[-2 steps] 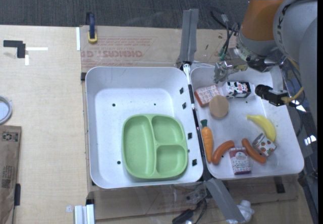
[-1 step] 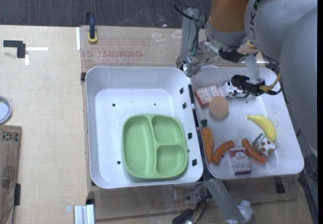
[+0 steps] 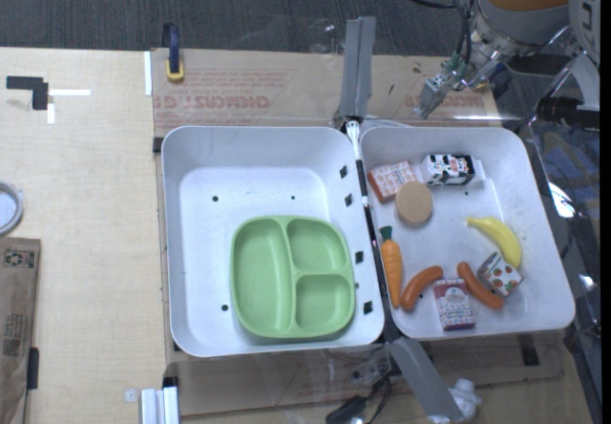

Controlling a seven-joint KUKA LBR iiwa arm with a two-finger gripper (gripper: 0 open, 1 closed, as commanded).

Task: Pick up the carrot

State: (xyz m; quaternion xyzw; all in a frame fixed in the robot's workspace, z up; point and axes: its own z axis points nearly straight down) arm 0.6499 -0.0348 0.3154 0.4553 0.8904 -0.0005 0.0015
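Nearest the camera, just past the front rim of the right-hand bin [image 3: 549, 312], lay a small pink carton [image 3: 454, 306], with two sausages beside it, one [image 3: 421, 286] on its left and another [image 3: 478, 285] on its right. Left of the carton, hard against the bin's left wall, the carrot [image 3: 391, 265] lay lengthwise, green top pointing away from the camera, with nothing gripping it. Farther back from the carrot sat a tan round disc [image 3: 414, 203], a red-and-white packet [image 3: 391, 180] and a cow-print box [image 3: 449, 169]; a banana [image 3: 499, 238] lay well to the carrot's right. The gripper [image 3: 441, 86] hung beyond the bin's far rim, well apart from the carrot and high above it; whether its fingers stood apart or together could not be told. Judging from this, the task had hardly begun: the reach across, the descent, the closing and the lift all remained
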